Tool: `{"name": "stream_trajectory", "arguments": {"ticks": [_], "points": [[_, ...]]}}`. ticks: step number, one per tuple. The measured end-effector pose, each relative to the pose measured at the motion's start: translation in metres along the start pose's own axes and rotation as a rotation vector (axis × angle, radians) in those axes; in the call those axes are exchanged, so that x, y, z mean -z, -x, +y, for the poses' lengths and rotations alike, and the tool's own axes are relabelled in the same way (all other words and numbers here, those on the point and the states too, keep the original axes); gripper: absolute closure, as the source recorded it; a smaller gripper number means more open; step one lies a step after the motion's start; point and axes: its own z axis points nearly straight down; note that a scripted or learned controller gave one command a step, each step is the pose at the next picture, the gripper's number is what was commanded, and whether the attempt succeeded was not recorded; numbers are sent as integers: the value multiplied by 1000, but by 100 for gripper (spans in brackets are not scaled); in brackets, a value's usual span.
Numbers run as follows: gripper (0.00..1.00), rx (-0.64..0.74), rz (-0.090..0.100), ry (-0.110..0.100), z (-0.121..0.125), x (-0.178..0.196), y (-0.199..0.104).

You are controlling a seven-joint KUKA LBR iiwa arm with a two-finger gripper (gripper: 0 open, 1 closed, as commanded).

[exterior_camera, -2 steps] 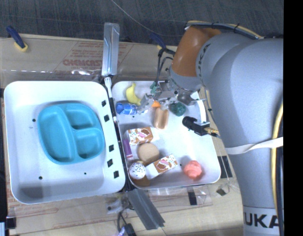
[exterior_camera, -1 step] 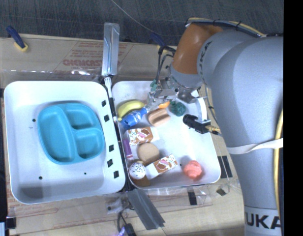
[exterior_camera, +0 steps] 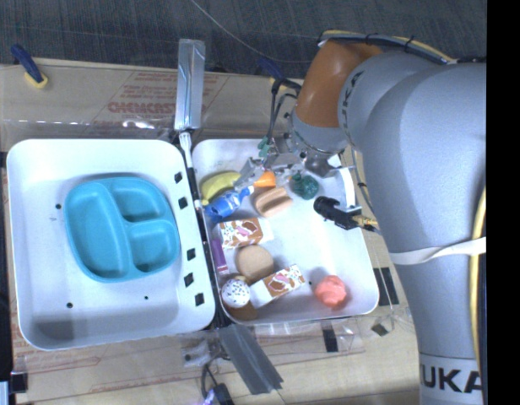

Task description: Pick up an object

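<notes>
Right white bin, gripper over hot dog, grip state unclear

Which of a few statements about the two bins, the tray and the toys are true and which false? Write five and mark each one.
1. The blue tray lies in the left bin. True.
2. The pink ball sits in the left bin. False: it lies in the right bin, near its lower right corner.
3. The yellow banana lies near the divider between the bins. True.
4. The gripper is above the blue tray. False: it is over the right bin's upper part.
5. The toys are spread evenly over both bins. False: they crowd the right bin.
</notes>
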Motion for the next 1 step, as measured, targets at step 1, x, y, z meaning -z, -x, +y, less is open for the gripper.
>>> {"name": "stream_trajectory", "arguments": {"ticks": [1], "points": [[0, -207, -4, 56, -19, -21, -1]]}}
